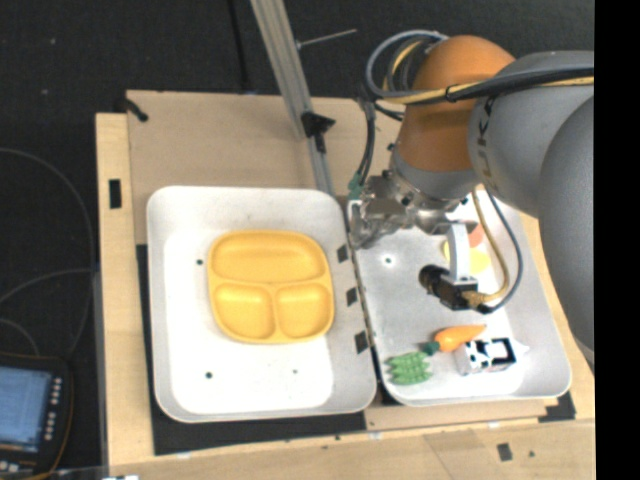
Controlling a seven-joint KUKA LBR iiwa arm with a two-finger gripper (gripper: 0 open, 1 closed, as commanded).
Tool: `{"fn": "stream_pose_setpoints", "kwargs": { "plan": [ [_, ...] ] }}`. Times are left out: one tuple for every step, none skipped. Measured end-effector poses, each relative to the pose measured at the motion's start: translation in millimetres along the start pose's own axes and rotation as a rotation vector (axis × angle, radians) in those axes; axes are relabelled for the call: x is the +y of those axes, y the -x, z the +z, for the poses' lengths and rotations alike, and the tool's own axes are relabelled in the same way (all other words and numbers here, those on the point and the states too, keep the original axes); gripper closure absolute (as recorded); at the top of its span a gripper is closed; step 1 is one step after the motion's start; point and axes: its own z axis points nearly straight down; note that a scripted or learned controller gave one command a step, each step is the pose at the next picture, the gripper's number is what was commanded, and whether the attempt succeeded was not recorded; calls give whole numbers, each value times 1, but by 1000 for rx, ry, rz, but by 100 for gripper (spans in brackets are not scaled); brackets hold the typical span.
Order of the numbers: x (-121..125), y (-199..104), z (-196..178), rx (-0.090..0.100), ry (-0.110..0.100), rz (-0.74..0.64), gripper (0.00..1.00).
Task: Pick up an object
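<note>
Though any item would serve, the toy carrot (458,337) near the right bin's (540,368) front edge looks light, rigid and smooth; best pinched across its middle. Gripper (372,220) at the bin's back-left corner; whether it is parted cannot be told.

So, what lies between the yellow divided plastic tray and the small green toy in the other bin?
In the camera view, between the yellow divided plastic tray and the small green toy lie only bare white bin floor and the two bins' adjoining rims.
</note>
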Motion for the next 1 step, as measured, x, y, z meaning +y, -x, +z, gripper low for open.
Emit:
{"fn": "stream_pose_setpoints", "kwargs": {
  "plan": [
    [-16,-51,5,0,-1,-1,100]
  ]
}}
